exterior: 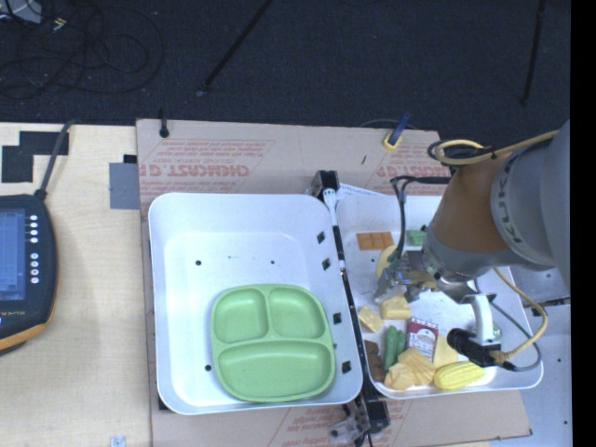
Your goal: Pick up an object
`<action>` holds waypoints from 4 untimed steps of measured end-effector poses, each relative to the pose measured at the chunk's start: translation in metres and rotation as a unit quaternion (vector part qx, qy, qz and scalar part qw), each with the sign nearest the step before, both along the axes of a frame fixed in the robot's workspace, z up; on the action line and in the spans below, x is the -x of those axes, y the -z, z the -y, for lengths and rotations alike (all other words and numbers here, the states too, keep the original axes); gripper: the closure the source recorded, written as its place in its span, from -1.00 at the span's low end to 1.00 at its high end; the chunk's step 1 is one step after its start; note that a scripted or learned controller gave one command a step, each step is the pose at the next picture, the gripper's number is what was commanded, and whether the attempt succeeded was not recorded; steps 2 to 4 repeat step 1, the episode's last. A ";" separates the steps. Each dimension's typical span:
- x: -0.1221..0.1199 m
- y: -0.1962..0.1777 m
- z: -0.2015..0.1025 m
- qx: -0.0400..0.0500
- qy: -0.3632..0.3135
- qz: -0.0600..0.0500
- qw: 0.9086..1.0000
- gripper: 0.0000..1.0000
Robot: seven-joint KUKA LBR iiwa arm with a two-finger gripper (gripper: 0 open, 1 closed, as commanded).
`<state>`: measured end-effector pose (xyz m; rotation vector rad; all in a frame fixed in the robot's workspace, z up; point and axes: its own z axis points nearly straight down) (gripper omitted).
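The right bin [531,372] holds a heap of toy food: yellow pieces [397,309], a red-and-white carton [423,336], a green vegetable [392,345], an ear of corn [460,375] and an orange cracker [374,241]. My gripper [398,277] reaches down into this bin from the right, its tip just above the yellow pieces near the bin's left side. The arm's orange band [466,214] and grey body cover the bin's upper right part. Nothing is seen lifted clear of the heap.
The left bin [186,240] carries a green divided plate [272,341] in its lower half. A black divider [337,268] separates the bins. A teach pendant [20,264] lies at the far left of the bench. Cables [503,338] loop beside the arm.
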<state>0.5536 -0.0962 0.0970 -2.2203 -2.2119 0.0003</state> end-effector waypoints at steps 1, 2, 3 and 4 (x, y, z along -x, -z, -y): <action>-0.069 -0.095 -0.071 0.002 -0.006 0.007 1.000 1.00; -0.069 -0.095 -0.071 0.002 -0.006 0.007 1.000 1.00; -0.069 -0.095 -0.071 0.002 -0.006 0.007 1.000 1.00; -0.069 -0.095 -0.071 0.002 -0.006 0.007 1.000 1.00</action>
